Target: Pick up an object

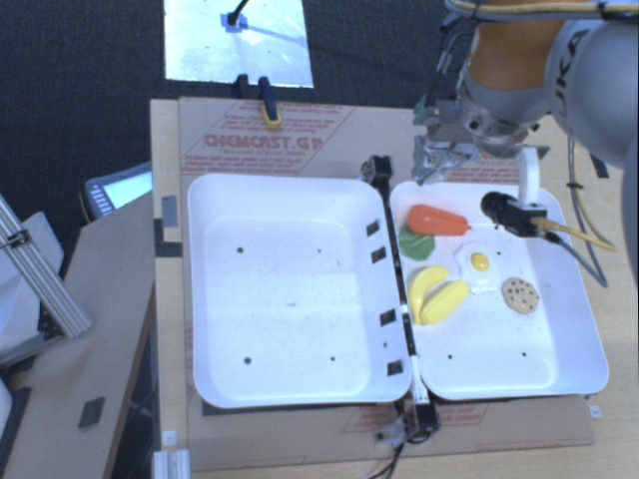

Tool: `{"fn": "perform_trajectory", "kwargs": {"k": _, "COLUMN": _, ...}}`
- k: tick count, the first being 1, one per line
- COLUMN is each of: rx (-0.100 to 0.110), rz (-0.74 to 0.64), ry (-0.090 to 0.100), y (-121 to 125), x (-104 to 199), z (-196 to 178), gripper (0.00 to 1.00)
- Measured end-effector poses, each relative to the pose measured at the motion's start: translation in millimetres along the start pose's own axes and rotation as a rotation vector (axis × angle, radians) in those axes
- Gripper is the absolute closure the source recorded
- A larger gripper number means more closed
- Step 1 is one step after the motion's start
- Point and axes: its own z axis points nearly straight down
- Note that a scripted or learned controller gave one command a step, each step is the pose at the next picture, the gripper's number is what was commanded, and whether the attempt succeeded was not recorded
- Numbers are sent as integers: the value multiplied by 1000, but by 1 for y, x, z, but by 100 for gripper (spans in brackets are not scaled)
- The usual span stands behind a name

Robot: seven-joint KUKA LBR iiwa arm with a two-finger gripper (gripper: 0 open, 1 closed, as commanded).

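You're looking at dark carpet (80, 48) behind the bench, with a shiny metal sheet (238, 28) lying on it. A tan side table (110, 337) sits left, bearing an aluminium rail (40, 277).

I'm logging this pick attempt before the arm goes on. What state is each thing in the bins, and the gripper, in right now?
Carrot: lying flat in the right bin, untouched.
Green piece: lying beside the carrot.
Banana: lying near the divider.
Fried egg: flat, yolk up.
Cookie: lying flat.
Left bin: nothing in it.
Gripper: above the right bin's far edge, holding nothing visible.
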Motion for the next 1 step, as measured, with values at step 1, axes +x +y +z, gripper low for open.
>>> {"fn": "perform_trajectory", "kwargs": {"k": 1, "rx": 2, "rz": -3, "ry": 3, "y": -55, "x": 64, "z": -40, "gripper": 100}}
